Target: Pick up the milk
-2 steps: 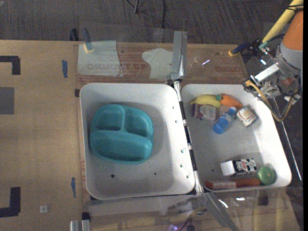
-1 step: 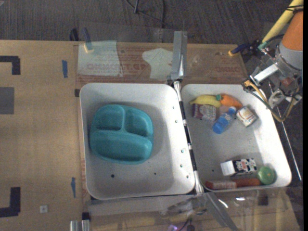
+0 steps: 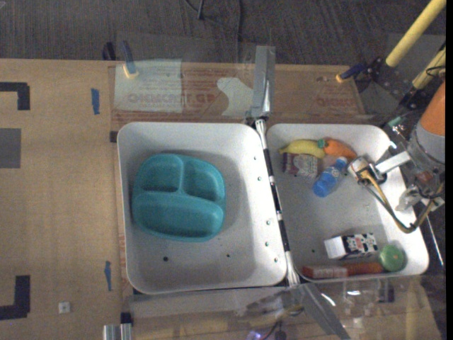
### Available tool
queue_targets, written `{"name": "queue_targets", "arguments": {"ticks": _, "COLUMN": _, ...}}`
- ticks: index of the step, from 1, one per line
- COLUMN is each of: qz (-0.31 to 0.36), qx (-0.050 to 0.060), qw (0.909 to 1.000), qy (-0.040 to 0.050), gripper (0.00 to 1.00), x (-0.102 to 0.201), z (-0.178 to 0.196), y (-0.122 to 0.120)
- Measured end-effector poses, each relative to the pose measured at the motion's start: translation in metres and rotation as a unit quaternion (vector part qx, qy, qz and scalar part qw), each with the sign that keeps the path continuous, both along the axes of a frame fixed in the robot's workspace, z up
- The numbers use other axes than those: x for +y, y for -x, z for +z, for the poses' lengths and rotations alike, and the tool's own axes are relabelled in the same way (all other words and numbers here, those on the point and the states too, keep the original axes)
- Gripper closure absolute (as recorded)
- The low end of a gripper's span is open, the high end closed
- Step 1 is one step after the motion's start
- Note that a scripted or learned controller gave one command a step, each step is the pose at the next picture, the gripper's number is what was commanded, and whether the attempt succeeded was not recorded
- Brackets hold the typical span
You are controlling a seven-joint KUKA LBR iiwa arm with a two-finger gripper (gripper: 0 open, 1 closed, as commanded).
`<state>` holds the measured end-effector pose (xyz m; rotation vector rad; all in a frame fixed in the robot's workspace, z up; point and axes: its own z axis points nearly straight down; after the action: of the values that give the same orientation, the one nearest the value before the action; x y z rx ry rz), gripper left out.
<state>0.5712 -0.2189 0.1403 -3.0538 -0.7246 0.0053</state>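
Milk carton (image 3: 351, 245) lies at the right bin's (image 3: 311, 218) 6 o'clock. Gripper (image 3: 364, 170) at 2 o'clock; grip state cannot be told.

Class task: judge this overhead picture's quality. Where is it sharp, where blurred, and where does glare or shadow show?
Camera view: lighting is soft and even, the image slightly grainy; the teal tray casts a faint shadow on the left bin; the milk carton is readable though small; the arm at the right edge is blurred; the clear panel above the bins shows pale glare.
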Motion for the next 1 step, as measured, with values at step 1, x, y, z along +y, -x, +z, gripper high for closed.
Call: {"name": "queue_targets", "arguments": {"ticks": 1, "qz": -0.129, "qx": -0.002, "qw": 0.9917, "qy": 0.0013, "gripper": 0.0, "x": 0.0479, "z": 0.079, "y": -0.014}}
